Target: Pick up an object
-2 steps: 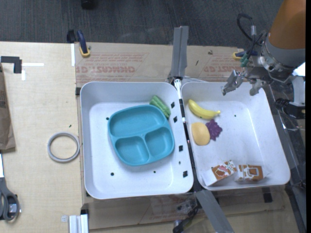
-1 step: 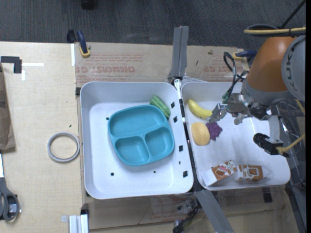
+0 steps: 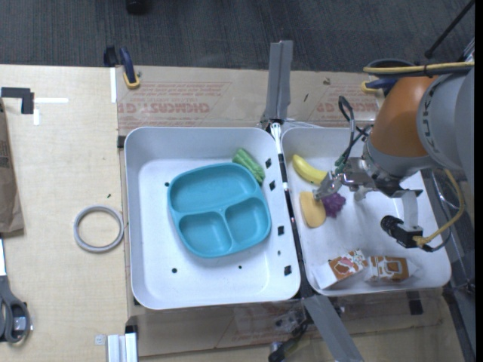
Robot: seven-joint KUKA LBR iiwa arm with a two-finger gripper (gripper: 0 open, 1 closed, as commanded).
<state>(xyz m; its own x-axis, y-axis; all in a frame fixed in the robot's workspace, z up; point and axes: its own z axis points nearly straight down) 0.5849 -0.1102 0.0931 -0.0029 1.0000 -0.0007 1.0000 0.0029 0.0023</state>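
Observation:
In the right bin [image 3: 430,225] lie a yellow banana [image 3: 308,170], a yellow-orange fruit-like piece [image 3: 312,210], a purple bunch of grapes [image 3: 333,201] and a small printed carton [image 3: 368,268]. My gripper [image 3: 333,185] reaches in from the right and sits low in the left half of this bin. Its tip is right on top of the purple grapes, between the banana and the yellow-orange piece. The tip hides the upper part of the grapes.
The left bin [image 3: 147,225] holds a blue divided plate [image 3: 218,210] and a green piece [image 3: 249,164] at the plate's far edge. A grey ring [image 3: 99,228] and scissors [image 3: 13,317] lie on the bench to the left. A black cable [image 3: 404,232] hangs over the right bin.

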